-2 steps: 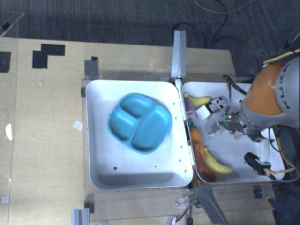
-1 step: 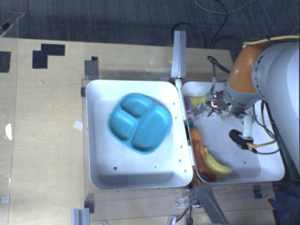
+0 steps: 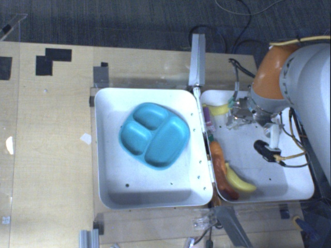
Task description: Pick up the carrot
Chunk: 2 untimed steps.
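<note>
Two shallow white plastic bins sit side by side on the pale wooden bench (image 3: 51, 154), filling the centre and right of the frame. The left-hand bin (image 3: 111, 190) holds a blue plastic plate with three compartments (image 3: 154, 134), lying slightly above and right of that bin's middle.

The right-hand bin (image 3: 289, 187) carries the task's thing: the orange carrot (image 3: 217, 161) lies along the bin's left wall, in the lower left part of that bin, running roughly top to bottom. Just beside it, to its lower right and touching or nearly touching it, is a curved yellow banana (image 3: 240, 181). A dark reddish item (image 3: 229, 194) sits under the banana's lower end (too shadowed to name). Near the bin's upper left corner is a pale yellow object (image 3: 220, 109), and a thin purple and green piece (image 3: 208, 119) stands against the wall just below it.

The grey arm with its orange band (image 3: 271, 74) enters from the upper right of the frame. Its metal two-finger gripper (image 3: 239, 113) hangs over the upper part of the right-hand bin, well apart from the carrot and near the pale yellow object; whether it is grasping or released cannot be told from this angle. Black cables (image 3: 266, 151) hang below the wrist.
</note>
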Each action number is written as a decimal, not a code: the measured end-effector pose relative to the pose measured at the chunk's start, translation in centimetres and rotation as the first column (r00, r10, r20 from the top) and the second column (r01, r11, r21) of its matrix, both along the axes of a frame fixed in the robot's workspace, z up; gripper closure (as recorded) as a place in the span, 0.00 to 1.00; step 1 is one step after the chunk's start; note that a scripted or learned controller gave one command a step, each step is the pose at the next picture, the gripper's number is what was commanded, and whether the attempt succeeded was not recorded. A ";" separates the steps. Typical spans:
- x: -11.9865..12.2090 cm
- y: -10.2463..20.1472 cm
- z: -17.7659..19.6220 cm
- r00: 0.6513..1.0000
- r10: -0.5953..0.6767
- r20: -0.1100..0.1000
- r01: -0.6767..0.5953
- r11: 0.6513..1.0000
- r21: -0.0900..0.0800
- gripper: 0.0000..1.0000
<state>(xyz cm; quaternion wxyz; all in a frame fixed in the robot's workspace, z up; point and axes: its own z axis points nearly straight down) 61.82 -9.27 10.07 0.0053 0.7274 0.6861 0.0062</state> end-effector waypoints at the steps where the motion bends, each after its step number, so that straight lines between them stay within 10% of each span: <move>1: 0.0 0.0 0.0 1.000 0.001 0.001 -0.001 1.000 0.000 0.00; 2: 0.0 0.0 0.0 1.000 0.001 0.001 -0.001 1.000 0.000 0.00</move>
